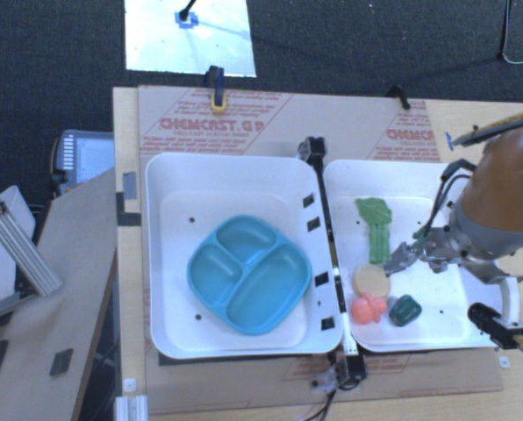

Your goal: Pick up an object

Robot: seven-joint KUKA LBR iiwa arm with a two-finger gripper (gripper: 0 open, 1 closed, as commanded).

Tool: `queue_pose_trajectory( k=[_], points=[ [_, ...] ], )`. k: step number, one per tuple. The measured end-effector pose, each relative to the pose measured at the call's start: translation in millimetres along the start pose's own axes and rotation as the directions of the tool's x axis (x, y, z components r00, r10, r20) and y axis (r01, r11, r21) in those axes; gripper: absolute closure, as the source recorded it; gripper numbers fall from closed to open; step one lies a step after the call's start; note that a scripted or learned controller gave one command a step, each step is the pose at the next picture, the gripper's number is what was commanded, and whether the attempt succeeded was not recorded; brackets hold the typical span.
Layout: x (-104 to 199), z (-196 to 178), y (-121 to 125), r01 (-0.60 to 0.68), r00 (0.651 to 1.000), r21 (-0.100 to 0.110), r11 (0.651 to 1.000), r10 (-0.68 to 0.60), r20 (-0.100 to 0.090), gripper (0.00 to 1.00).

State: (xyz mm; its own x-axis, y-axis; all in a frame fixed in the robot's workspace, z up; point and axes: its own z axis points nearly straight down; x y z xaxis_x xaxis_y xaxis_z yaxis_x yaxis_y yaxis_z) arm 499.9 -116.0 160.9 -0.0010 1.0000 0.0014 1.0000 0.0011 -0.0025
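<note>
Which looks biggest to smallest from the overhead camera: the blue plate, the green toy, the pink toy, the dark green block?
1. blue plate
2. green toy
3. pink toy and dark green block: too alike to rank.

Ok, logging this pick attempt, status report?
Gripper low in right bin, beside tan round piece. Nothing seen held. Green toy, pink toy, dark green block close by.

Blue divided plate in left bin; yellow clamp at board edge.
</note>
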Motion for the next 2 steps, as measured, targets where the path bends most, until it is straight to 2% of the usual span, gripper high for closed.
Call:
queue_pose_trajectory(
  k=[1, 2],
  points=[
    [5.0, 43.7, -3.7, 0.000, 1.000, 0.001, 1.000, 0.000, 0.000, 0.00],
    [4.3, 30.9, -2.0, -0.001, 1.000, -0.005, 1.000, 0.001, 0.002, 1.00]
  ],
)
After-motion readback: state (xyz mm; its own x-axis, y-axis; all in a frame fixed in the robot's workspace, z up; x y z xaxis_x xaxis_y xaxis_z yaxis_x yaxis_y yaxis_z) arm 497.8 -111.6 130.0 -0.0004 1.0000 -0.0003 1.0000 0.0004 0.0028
